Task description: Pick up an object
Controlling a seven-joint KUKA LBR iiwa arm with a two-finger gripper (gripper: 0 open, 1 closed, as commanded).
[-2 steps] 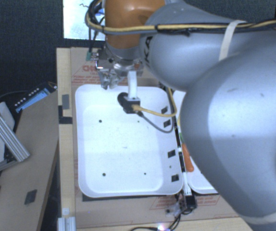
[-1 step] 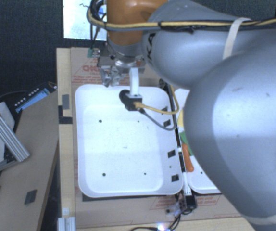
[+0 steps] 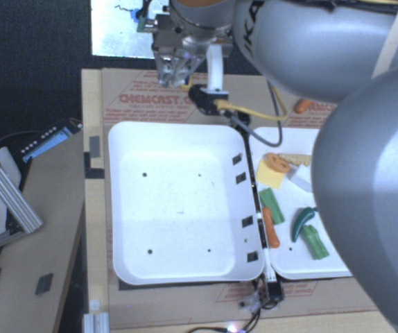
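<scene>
The right bin (image 3: pixel 297 269) holds a small heap of toy food: a yellow block (image 3: pixel 269 175) under an orange ring-shaped piece (image 3: pixel 278 162), a slim orange carrot (image 3: pixel 271 229) along the bin's left wall, a green stick (image 3: pixel 270 204) beside it, a dark green pepper (image 3: pixel 301 222) and another green piece (image 3: pixel 315 242) near the front. The left bin (image 3: pixel 178 203) sits just beside it. The gripper (image 3: pixel 178 71) hangs above the cardboard behind the left bin, well apart from the food; whether it is spread or closed I cannot tell.
</scene>
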